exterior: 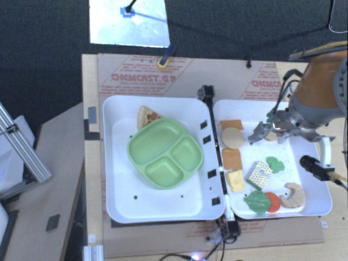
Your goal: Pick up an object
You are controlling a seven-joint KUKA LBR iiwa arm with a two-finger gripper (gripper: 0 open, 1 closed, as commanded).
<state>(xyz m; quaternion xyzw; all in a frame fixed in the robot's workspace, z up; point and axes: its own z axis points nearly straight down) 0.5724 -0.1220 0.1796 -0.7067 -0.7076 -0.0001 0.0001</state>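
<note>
Closest to my camera, along the near edge of the right bin (326, 200), I see a row of toy foods: a green leafy piece (257, 201), a red tomato slice (272, 202) touching it, and a tan croissant (293, 195) just beside that. A little further back lie a yellow cheese cube (236, 180), a patterned cracker (260, 174) and a green broccoli piece (275, 164). Toward the divider I count an orange slab (231, 159), a round beige disc (234, 138) and another orange piece (231, 125) partly under the disc.

The gripper (261, 133) hangs over the far part of the right bin, just to the right of the beige disc, on the grey arm with its orange band (323, 83) reaching in from the right. I cannot tell how the end effector stands, and I see nothing gripped in it.

In the left bin (117, 200) I see a green divided plate (165, 153) lying tilted, with a pizza slice (147, 115) poking out from under its far left edge.
</note>
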